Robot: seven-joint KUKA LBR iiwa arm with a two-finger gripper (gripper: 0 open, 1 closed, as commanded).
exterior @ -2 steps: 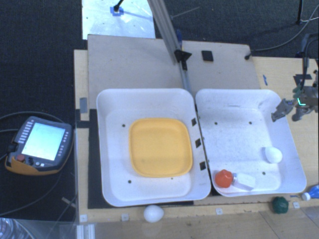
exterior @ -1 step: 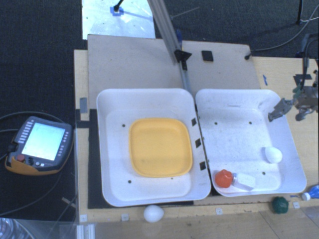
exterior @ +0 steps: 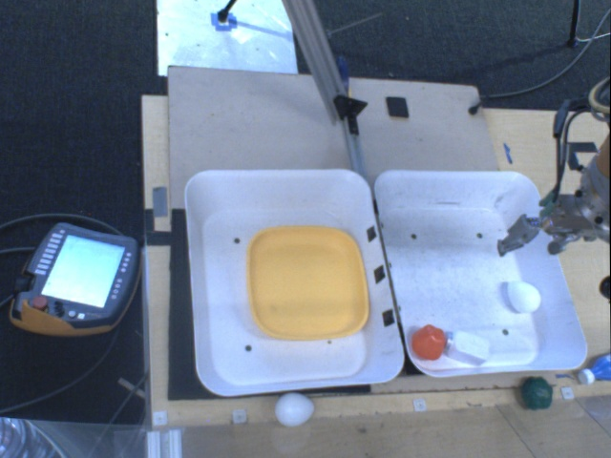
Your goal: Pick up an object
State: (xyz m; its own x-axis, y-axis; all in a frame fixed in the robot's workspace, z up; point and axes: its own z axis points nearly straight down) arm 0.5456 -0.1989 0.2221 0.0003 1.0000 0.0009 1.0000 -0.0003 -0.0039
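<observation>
Tabletop (exterior: 420,141): pale board carrying two shallow white bins side by side, with a slanted metal pole (exterior: 320,51) crossing its far edge. Left bin (exterior: 215,351): held one large item, a yellow square plate (exterior: 308,281) with rounded corners, lying flat at its centre, well apart from the arm. Right bin (exterior: 439,227): held the smaller items, all gathered toward its near right part, the far and left floor bare. Arm: entered from the right, wrist above the bin's right rim. Hand (exterior: 533,237): two dark fingers pointing left and slightly downward, standing apart with a visible gap between them and nothing held in that gap; it hung over the right bin's far right area. White egg-shaped object (exterior: 522,297): the nearest candidate for pickup, lying on the bin floor just toward the viewer from the hand, almost directly beneath and a little nearer the front wall; roundish, so no long axis worth aligning to. White rectangular block (exterior: 468,347): lay against the front wall, long axis running left to right with a slight tilt, farther from the hand than the egg. Orange-red rounded object (exterior: 430,342): touching or just beside the block's left end, farthest of the three. Judgement: the coming move would turn on a short shift toward the front of the bin and a descent onto the egg shape. Outside the bins: a second white egg shape (exterior: 294,409) on the tabletop's front edge, a dark green ball (exterior: 537,392) at the front right, a teach pendant (exterior: 74,277) on the floor at left.
</observation>
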